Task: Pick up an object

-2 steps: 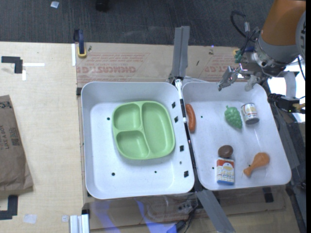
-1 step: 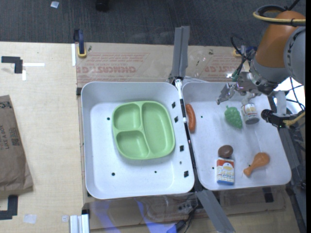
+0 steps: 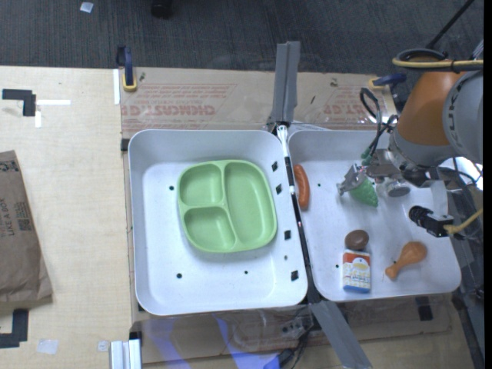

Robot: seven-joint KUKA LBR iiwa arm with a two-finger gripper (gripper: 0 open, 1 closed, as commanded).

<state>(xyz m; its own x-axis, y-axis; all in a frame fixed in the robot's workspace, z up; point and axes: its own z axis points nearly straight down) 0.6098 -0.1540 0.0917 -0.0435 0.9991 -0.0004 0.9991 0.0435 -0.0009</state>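
Note:
My gripper (image 3: 354,183) hangs low over the upper middle of the right bin (image 3: 327,156), reaching in from the right. A small green object (image 3: 367,196) lies right against its lower side; whether it is gripped is unclear. An orange-red sausage (image 3: 302,186) lies along the bin's left wall. Nearer the front are a brown round piece (image 3: 356,241), a small white and orange carton (image 3: 356,272) and a tan drumstick (image 3: 406,258).
The left bin (image 3: 154,275) holds a green divided plate (image 3: 228,204). A grey divider bar (image 3: 286,83) runs between the bins at the back. Cables and the arm's body (image 3: 430,114) crowd the right bin's right side.

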